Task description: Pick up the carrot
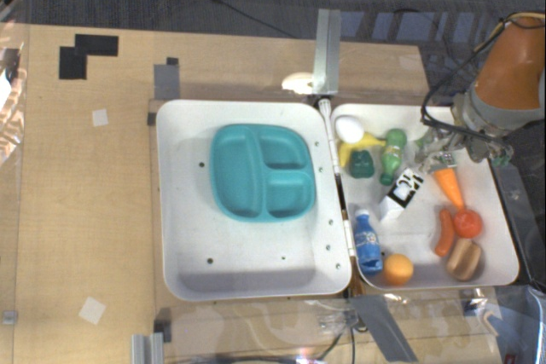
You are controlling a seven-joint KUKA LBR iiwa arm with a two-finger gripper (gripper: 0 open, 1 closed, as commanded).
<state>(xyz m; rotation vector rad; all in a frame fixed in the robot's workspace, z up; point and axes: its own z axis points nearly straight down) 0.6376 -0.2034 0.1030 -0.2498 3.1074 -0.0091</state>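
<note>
The carrot [450, 187] is an orange cone lying in the right bin [503, 273], its tip pointing toward the front. My gripper [438, 153] hangs just above and behind the carrot's thick end, below the arm's orange band [512, 72]. I cannot tell whether it touches the carrot.
Around the carrot in the right bin lie a red tomato [467, 223], a red-orange pepper [444, 233], a brown bun [463, 258], an orange [397, 269], a blue bottle [367, 239], a black-and-white box [406, 186], green items [393, 151] and a white egg [348, 129]. The left bin [183, 260] holds a teal divided plate [261, 171].
</note>
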